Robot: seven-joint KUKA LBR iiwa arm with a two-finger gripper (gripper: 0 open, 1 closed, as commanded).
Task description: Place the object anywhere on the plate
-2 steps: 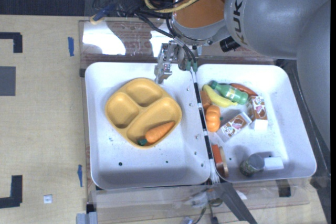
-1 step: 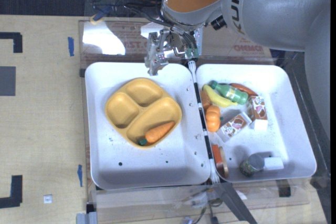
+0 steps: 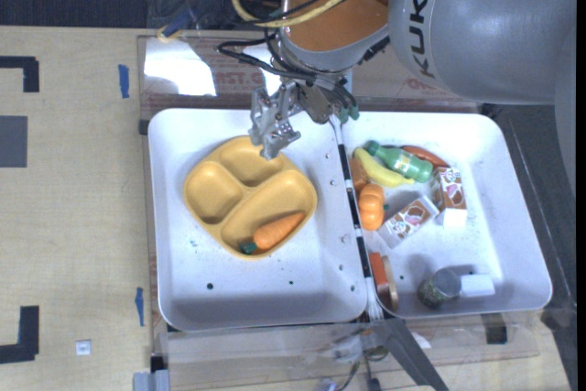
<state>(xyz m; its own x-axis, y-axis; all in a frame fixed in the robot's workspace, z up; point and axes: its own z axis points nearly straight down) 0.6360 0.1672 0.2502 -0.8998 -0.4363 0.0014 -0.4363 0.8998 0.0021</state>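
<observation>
The orange toy carrot with a green top [image 3: 276, 232] already lies in the largest compartment of the yellow moulded plastic plate with three wells [image 3: 212, 186], below the tool [image 3: 273, 135] and a little toward the right bin. So the placing looks done, judged from how things lie; what remains is for the arm to clear away. The tool hangs over the plate's upper rim with nothing between its metal fingers [image 3: 265, 122]; whether they stand apart or together I cannot tell from this slant.

The plate sits in the left shallow white bin [image 3: 174, 288]. To the tool's right, the right shallow white bin [image 3: 513, 197] holds a jumble of toy food, among them a yellow banana [image 3: 371, 168]. Both bins rest on a pale wooden table [image 3: 73, 197] marked with black and blue tape.
</observation>
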